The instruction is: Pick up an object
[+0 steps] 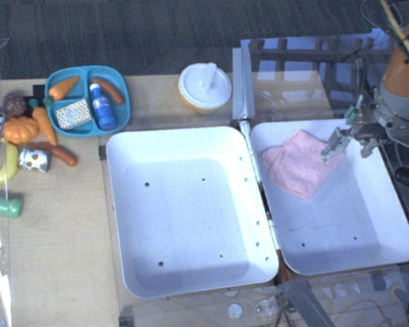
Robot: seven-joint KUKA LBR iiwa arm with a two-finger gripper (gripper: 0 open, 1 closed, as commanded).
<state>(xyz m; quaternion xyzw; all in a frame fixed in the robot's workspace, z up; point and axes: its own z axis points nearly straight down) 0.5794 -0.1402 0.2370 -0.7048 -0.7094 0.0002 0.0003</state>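
A wooden bench carries two shallow white bins side by side, with dark carpet beyond its far edge. The left bin lies well left of the fingers. The right bin holds a pink cloth, crumpled in its far left part.

The arm reaches in from the right, its orange band showing above the wrist. The gripper hangs over the far right part of the right bin. Its fingers stand slightly apart, and nothing can be seen between them. One fingertip lies at the cloth's right edge; whether it touches the cloth cannot be told from this slanted view. The cloth spreads to the left of the fingers and toward the near side.

Far to the left of the fingers, beyond the left bin, sits a blue divided plate with toy food and a small blue bottle. Left of that, more toy food lies scattered on the bench: a pumpkin, a banana, a small can. A white lidded bowl stands on the far side, between the plate and the fingers.
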